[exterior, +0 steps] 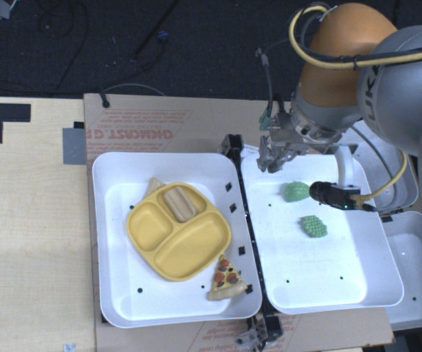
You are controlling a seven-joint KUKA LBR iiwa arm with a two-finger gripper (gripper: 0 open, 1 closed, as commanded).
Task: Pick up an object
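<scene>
My gripper (269, 163) hangs over the far left corner of the right bin (321, 284). A smooth green lump (296, 191) lies just to its right in that bin. A knobbly green piece (313, 226) lies a little nearer the front. I see nothing held in the gripper.
The left bin (116, 189) holds a yellow divided plate (189, 244) with a tan bread roll (179, 202) in its far compartment. A toy pizza slice (226, 279) lies by that bin's front right corner. The arm's orange and grey body looms over the right bin's far side.
</scene>
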